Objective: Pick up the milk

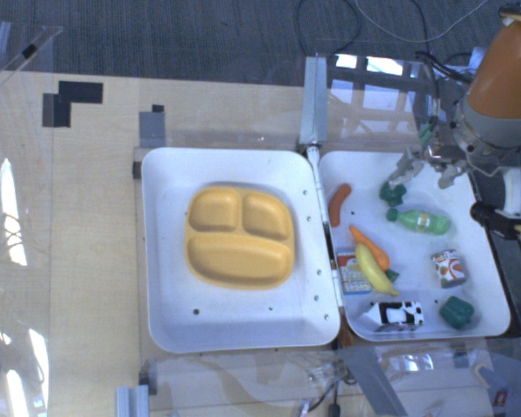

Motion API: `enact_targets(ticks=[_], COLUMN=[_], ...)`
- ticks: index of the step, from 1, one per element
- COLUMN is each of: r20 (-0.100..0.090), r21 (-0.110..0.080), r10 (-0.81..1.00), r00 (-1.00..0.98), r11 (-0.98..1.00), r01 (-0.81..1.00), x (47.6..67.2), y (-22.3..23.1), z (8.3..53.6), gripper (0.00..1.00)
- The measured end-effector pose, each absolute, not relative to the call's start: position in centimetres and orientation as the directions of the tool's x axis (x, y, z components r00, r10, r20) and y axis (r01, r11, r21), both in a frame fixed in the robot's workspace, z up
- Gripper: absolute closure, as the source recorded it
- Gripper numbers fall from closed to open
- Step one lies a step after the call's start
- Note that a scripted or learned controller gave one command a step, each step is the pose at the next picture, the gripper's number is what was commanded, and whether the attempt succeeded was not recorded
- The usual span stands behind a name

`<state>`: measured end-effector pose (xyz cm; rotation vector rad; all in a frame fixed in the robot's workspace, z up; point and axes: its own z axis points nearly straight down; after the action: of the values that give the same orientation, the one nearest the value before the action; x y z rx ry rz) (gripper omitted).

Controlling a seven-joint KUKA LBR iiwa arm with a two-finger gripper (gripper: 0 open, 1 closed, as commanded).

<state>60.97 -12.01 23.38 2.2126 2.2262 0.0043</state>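
You are looking at the claw hanging over the far end of the right bin, with its two fingers standing wide apart and nothing sitting between them. One fingertip is sitting right beside a small dark green piece, which is lying just below the claw toward the bin's middle wall; whether the two are touching you cannot tell from this angle.

The milk, a little black-and-white carton, is lying on its side well apart from the claw, down at the opposite, near end of the same bin and close against its front wall. Between the claw and the milk you are seeing a green bottle lying on its side just below the claw, then a carrot and a banana lying touching each other, farther down and to the left. A sausage is lying left of the claw, by the wall that parts the bins. A red-and-white can is sitting below the claw toward the right, and a dark green block is sitting beyond it, just right of the milk.

Far to the claw's left, the left bin is holding a yellow divided tray.
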Motion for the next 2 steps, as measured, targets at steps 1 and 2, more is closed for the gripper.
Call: enact_targets(ticks=[1,2], r20=[-0.001,-0.003], r21=[0.003,0.008], r10=[0.975,0.993], r00=[-0.221,-0.121], r11=[0.221,0.121], r01=[0.975,0.993], x=[56.5,63.4], y=[-14.9,-17.1], z=[9.6,8.6], gripper=[0.0,0.0])
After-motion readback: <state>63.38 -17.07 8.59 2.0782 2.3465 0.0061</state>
